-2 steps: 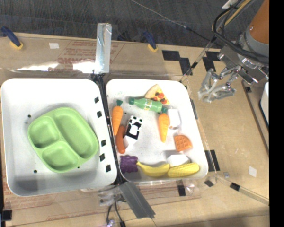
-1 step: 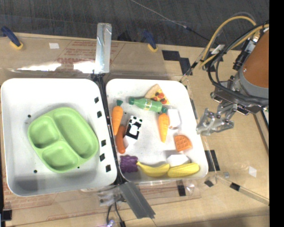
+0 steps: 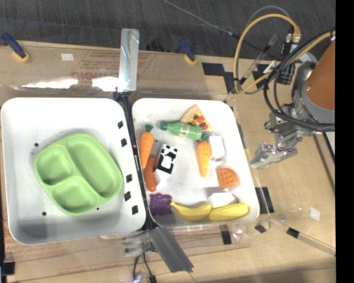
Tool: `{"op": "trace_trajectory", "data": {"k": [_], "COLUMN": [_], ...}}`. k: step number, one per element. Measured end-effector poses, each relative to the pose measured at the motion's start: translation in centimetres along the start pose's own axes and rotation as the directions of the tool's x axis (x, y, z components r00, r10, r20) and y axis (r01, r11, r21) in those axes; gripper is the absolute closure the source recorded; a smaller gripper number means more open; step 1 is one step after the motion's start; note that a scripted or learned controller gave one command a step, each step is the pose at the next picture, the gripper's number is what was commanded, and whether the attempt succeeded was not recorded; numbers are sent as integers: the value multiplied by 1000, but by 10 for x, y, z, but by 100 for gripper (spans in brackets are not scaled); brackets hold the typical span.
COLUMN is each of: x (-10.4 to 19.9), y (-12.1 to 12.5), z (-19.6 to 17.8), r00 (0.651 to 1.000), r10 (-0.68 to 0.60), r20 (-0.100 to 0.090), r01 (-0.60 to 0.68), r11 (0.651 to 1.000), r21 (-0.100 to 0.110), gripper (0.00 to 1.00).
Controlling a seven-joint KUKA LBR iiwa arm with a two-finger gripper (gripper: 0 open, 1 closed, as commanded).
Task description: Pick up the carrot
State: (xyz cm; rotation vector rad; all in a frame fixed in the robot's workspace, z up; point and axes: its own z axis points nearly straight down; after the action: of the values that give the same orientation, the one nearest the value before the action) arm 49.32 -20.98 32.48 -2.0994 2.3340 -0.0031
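You see a grey arm with a rounded orange band above its wrist. Yellow and black cables loop just beside that band (some clipped to the wrist). Below the band sits the gripper, pale grey metal.

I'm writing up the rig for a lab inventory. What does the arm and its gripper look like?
The arm is grey with an orange band, trailing looped yellow and black cables. Its gripper is bare silvery-grey metal with thin fingers. No markings are legible.
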Motion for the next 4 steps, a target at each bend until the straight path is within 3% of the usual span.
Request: {"op": "trace_trajectory", "data": {"k": [1, 2, 3, 4], "x": [-6, -5, -5, -10], "y": [-56, 7, 10, -8], "z": [-22, 11, -46, -5], "r00": [961, 933, 890, 704], "r10": [-276, -360, -456, -711], "r20": [0, 3, -1, 7], "r01": [276, 360, 456, 711], "r11": [961, 933, 890, 704], "r21": [0, -6, 0, -4], "gripper": [100, 100, 100, 100]}}
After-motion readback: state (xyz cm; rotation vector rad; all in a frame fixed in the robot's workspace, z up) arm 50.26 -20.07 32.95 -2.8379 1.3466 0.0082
